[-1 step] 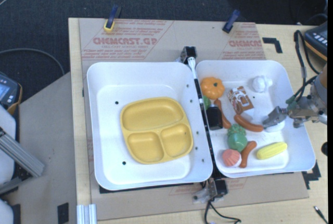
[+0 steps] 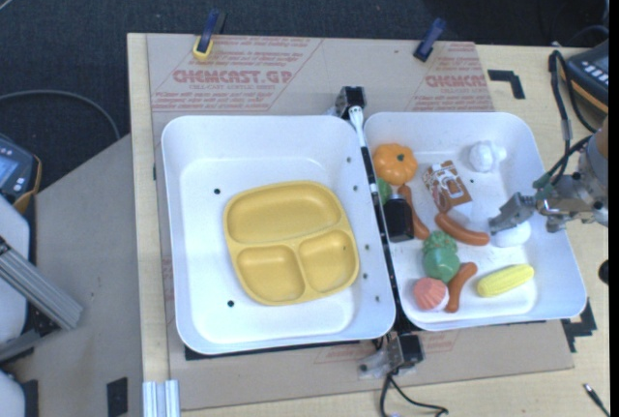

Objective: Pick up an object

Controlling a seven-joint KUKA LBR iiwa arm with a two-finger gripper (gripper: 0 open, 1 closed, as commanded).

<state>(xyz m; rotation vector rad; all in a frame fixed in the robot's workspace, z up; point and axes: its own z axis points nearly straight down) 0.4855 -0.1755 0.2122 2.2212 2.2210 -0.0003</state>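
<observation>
Gripper [image 2: 505, 217] low over the right-hand part of the right bin [image 2: 551, 294], at the end of the grey arm coming in from the right edge. Open or closed: cannot tell from this slant. Directly at its tip, touching or nearly so, a small white oval piece [image 2: 514, 234] on the bin floor; whether gripped, not clear. Just left of that piece, a red sausage [image 2: 462, 231] lying crosswise. Nearer the camera, a yellow corn cob [image 2: 504, 281], close below the gripper but apart from it. Further left in the same bin: a green pepper [image 2: 441, 260], a red-orange fruit [image 2: 429, 293], an orange carrot-like stick [image 2: 463, 281] between fruit and corn. Toward the far wall, a brown-and-white packet [image 2: 447, 183], a white lump [image 2: 481, 155] and an orange pumpkin [image 2: 395, 162]. Against the dividing wall, a black block [image 2: 397, 218]. Well apart from the gripper, in the left bin [image 2: 184, 212], a yellow divided plate [image 2: 290, 241] lying flat, three compartments facing up.
</observation>
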